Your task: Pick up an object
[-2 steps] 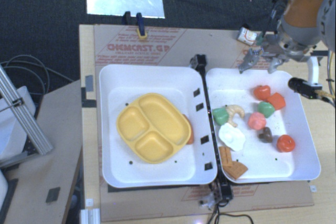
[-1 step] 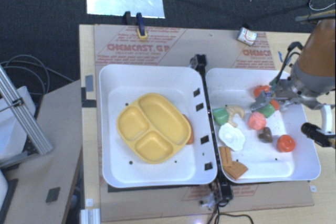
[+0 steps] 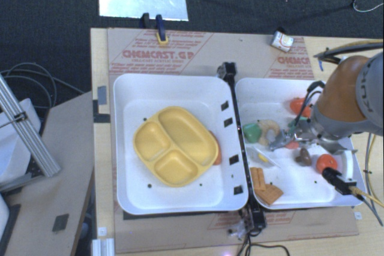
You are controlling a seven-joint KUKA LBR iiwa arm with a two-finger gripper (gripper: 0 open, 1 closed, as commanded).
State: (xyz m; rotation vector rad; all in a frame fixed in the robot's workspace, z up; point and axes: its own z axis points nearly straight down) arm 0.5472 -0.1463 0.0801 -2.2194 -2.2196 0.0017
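The robot's hand (image 3: 277, 141) hangs low over the middle of the right bin (image 3: 264, 90), among scattered small toys; whether it is spread or pinching cannot be told. A green block (image 3: 252, 132) lies near the bin's left wall, an orange ball (image 3: 327, 162) toward its right edge. A yellow divided plate (image 3: 175, 145) sits in the left bin (image 3: 126, 129).

Right bin (image 3: 252, 93) crowded with small items, left bin (image 3: 129, 189) open around the yellow tray (image 3: 175, 145) (rim margins)

The arm (image 3: 354, 96) runs off the right edge and covers the right bin's (image 3: 258, 90) far right corner.
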